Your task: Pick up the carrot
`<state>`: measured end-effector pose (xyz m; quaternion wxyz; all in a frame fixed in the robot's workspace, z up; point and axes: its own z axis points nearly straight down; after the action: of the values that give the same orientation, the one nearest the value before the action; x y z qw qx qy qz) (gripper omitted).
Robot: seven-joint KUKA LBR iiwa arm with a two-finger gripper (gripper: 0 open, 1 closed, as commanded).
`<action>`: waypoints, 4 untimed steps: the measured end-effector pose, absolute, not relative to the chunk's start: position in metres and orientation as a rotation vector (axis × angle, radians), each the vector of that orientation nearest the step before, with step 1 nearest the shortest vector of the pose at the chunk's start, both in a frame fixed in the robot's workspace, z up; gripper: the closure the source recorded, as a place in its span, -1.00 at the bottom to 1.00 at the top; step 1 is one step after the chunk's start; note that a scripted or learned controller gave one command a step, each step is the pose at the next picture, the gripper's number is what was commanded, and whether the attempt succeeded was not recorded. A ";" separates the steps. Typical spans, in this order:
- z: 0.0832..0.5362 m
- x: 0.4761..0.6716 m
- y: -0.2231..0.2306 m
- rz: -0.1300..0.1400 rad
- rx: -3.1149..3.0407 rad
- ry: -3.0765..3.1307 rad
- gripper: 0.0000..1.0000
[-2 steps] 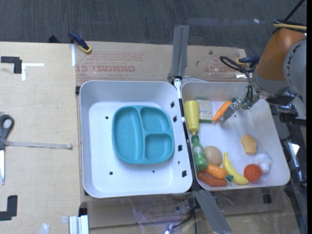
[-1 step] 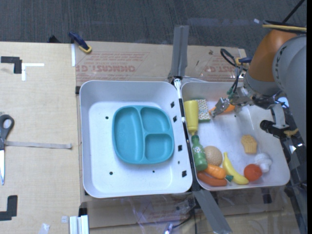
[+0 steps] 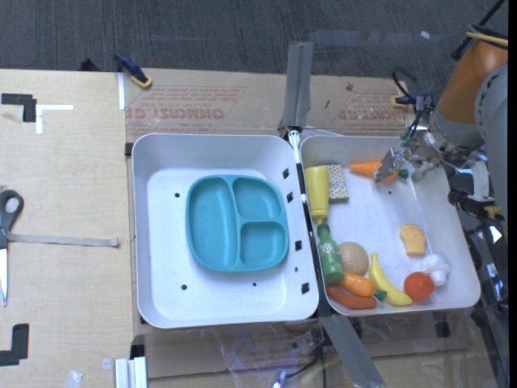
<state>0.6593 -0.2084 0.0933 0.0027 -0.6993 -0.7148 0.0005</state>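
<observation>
The carrot (image 3: 366, 168), small and orange, lies pointing left near the back wall of the right bin (image 3: 452, 241). My gripper (image 3: 390, 170) reaches in from the right at a slant, and its fingers are closed around the carrot's right end, with bits of orange showing between them. The carrot's left tip sticks out free toward the sponge. I cannot tell whether the carrot is raised off the bin floor or resting on it.
The right bin also holds a yellow bottle (image 3: 317, 191), a sponge (image 3: 337, 183), a green bottle (image 3: 327, 253), a banana (image 3: 386, 284), a tomato (image 3: 418, 286), a corn-coloured piece (image 3: 413, 238) and other toy food. The left bin (image 3: 153, 241) bears a teal divided plate (image 3: 238, 222).
</observation>
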 end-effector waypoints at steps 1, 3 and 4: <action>0.099 0.655 -0.212 0.023 -2.187 -2.239 1.00; 0.088 0.652 -0.198 0.031 -2.384 -2.019 -1.00; 0.086 0.649 -0.191 0.048 -2.547 -1.791 -1.00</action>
<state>0.6489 -0.1911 0.0857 0.0137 -0.8178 -0.5752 0.0155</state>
